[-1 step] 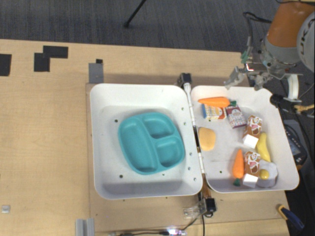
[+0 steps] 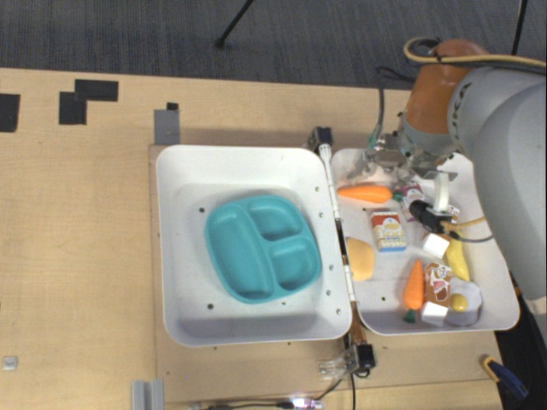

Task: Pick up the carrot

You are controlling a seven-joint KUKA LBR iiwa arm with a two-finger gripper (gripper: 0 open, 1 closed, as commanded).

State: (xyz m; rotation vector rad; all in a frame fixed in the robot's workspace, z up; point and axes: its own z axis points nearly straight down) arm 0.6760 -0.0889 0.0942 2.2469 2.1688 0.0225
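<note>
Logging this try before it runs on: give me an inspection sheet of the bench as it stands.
Surface: wooden bench bearing left bin and right bin.
Job's things: two carrots in right bin, one lying flat near its far edge, another nearer the front.
Clutter: teal divided plate in left bin; small carton, banana, other toy food.
Grippers: gripper low over the far carrot; finger state unclear.
Cables: yellowish cable at wrist.
Surroundings: dark carpet.
</note>
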